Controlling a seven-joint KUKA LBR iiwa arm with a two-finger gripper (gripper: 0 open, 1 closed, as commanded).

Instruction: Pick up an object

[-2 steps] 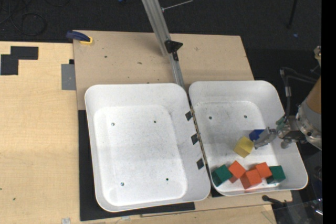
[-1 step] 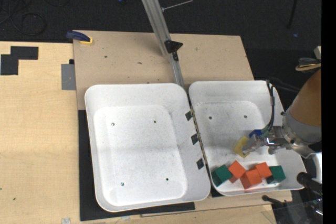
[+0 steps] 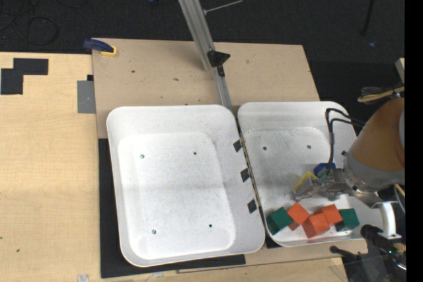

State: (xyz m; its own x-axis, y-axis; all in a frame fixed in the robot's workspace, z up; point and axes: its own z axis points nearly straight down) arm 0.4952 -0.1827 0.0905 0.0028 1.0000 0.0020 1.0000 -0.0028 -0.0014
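Because the blocks (image 3: 316,217) are heaped against the near edge of the right bin (image 3: 284,122), toward the counter's near right corner, the gripper (image 3: 310,187) is lowered just behind them, its grasp impossible to judge.

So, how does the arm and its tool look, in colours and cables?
The arm has a rounded orange band above a grey wrist section. A black cable loops beside it. The tool is small and metallic grey, with blue and yellow parts near its base; finer detail is too small to tell.
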